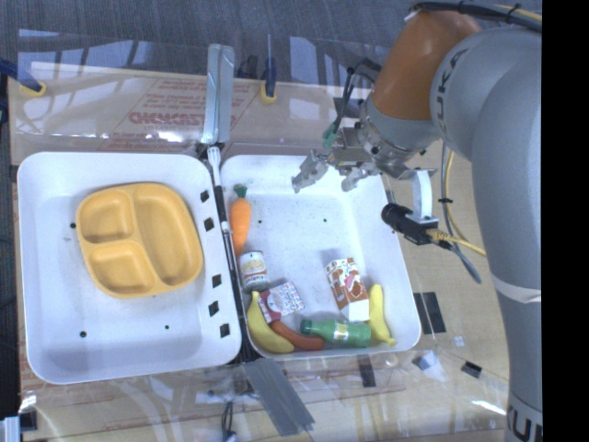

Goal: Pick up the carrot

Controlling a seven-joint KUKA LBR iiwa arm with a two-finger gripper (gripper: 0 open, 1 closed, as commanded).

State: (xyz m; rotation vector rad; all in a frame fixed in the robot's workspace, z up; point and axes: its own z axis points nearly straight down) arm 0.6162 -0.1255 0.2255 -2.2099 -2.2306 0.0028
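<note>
Over the right bin's [402,274] far edge, arm reaches in from the right, wrist bent down, claw [329,179] hovering with its 2 fingers apart, nothing between them. Carrot [239,225] lies along that bin's left wall, green top pointing away, well apart from claw. Bare floor between them. Small jar [254,270], carton [345,283], bananas, green bottle [337,331] crowd the near end. Left bin [55,339] holds a yellow divided plate [138,238].
</note>
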